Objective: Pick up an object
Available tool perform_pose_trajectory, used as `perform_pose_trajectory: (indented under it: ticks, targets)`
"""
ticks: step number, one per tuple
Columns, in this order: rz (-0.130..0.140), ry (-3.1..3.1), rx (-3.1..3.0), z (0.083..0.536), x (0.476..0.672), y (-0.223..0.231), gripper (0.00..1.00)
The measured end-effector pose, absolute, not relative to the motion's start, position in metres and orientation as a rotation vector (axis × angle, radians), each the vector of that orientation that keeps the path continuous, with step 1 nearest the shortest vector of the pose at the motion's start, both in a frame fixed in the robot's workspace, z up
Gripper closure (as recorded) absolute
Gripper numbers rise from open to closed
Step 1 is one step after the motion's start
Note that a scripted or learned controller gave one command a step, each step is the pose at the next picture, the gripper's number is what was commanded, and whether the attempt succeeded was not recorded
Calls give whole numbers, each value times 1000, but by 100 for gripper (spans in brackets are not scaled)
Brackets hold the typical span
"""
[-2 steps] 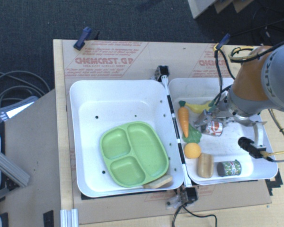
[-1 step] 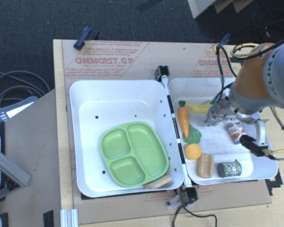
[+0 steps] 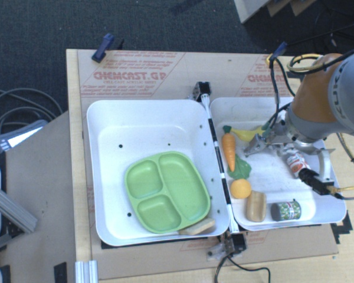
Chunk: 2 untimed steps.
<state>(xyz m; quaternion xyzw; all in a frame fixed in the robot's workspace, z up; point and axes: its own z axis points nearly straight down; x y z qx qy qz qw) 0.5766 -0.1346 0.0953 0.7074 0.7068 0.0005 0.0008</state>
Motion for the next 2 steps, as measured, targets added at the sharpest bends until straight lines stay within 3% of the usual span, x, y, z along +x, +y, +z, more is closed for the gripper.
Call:
perform_pose_trajectory:
  ticks: [1, 2]
  targets:
    - [0, 2220, 2220, 115, 626, -182, 0]
    - [-2, 2221, 2223, 125, 557, -206, 0]
